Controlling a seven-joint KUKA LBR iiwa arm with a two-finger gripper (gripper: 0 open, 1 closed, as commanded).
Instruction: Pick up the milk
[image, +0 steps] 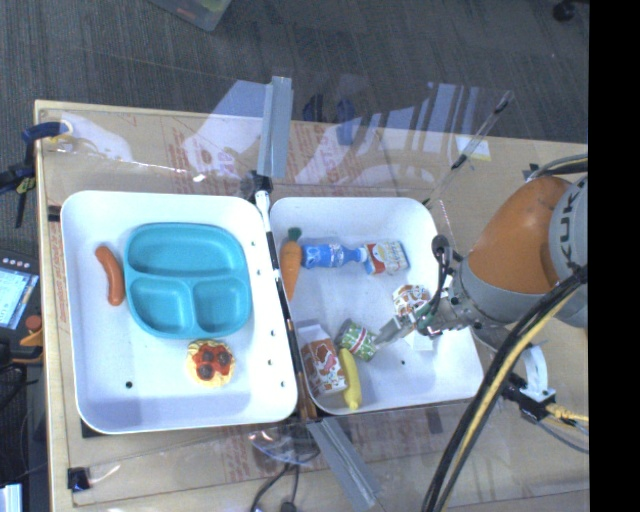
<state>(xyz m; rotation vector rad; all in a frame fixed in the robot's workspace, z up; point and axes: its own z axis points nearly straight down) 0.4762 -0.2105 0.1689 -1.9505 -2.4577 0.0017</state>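
The milk carton (322, 366) is lying in the right bin (455, 375), long axis slanting away from the front wall, beside a banana (351, 380). The tool (393, 329) is hovering near a green can (357, 340); its state cannot be told.

arm (520, 255): grey, with a rounded orange band, black lettering at the edge
cables (500, 375): black, thick, looping beside it
gripper (395, 330): slim, metallic
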